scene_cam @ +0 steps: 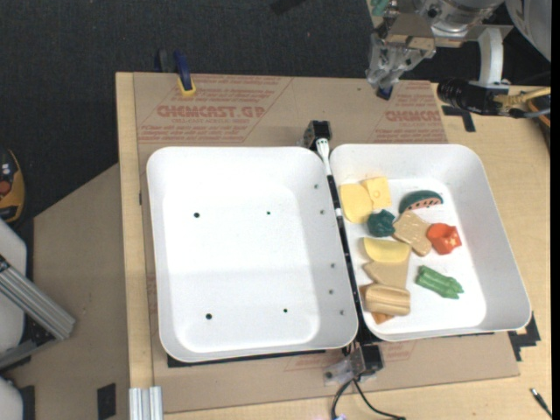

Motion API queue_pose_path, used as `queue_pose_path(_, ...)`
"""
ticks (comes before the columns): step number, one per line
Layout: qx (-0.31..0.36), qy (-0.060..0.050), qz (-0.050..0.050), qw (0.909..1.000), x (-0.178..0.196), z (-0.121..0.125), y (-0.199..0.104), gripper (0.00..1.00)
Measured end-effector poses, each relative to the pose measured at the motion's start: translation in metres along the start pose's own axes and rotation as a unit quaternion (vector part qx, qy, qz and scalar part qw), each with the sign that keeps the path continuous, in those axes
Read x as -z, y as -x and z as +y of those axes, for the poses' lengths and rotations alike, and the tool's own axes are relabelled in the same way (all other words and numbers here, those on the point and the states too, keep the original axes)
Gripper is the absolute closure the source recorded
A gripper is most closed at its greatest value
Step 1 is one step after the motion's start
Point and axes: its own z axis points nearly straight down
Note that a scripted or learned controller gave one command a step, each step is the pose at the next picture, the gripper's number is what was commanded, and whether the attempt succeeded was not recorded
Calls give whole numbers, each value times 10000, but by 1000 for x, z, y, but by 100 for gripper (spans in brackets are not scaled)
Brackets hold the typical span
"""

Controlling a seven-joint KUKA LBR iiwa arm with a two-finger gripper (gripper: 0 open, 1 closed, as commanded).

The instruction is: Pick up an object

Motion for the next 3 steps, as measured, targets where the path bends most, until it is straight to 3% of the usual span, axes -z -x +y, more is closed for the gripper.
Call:
queue_pose_path(1, -5, -6, 18, 10000, 149, -13, -67, 100)
queue_pose_path(2, 2, -197, -4, 9998, -5, -45, -184, 100)
queue_pose_path(3, -27, -99, 11, 9999, 46, -84, -213, 100)
